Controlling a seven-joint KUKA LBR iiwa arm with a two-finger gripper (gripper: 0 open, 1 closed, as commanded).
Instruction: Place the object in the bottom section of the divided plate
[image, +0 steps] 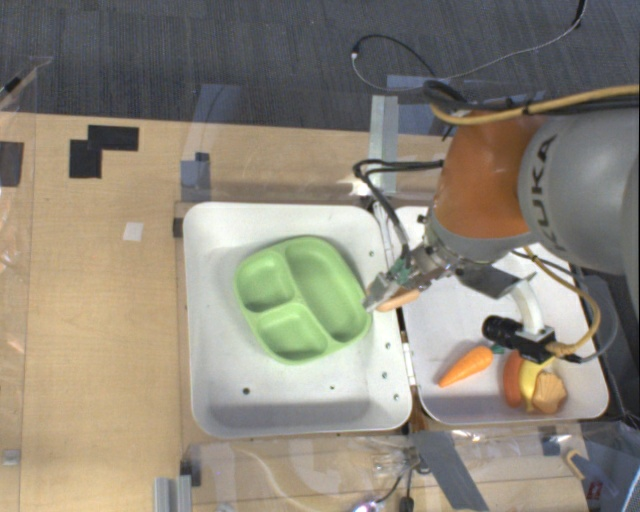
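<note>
A small orange object (400, 297) was pinched in the jaws just beside the divided plate (300, 297), so an early release could've dropped it short.

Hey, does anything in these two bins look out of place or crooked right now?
Mildly. The green divided plate sits rotated in the left bin, its sections not squared to the walls. The claw hangs over the divider between the bins with a small orange-tan object at its tip. The carrot and other toy food lie loose in the right bin.

Glossy green plastic plate (300, 298); smooth white bins (215, 380); matt wooden bench (90, 330).
</note>
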